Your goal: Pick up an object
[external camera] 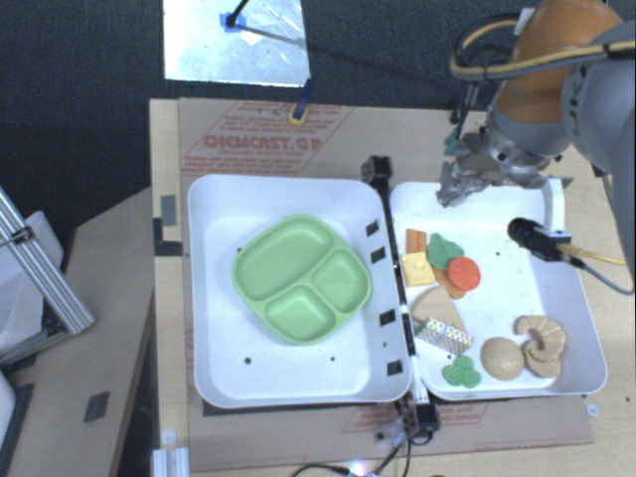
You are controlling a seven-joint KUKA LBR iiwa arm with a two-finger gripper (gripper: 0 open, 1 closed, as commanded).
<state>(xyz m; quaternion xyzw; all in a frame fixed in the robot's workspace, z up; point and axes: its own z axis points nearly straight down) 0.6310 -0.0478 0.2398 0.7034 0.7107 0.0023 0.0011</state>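
The gripper [459, 189] is seen over the right bin's [571, 296] far edge. Whether it is spread cannot be told. A green tray [301, 278] is centred in the left bin [219, 366].

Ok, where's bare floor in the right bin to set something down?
Bare white floor lies in the right bin between the round red piece and the tan croissant-shaped piece, toward its right wall. Crowded along the divider and front edge. The tool hangs at the back rim.
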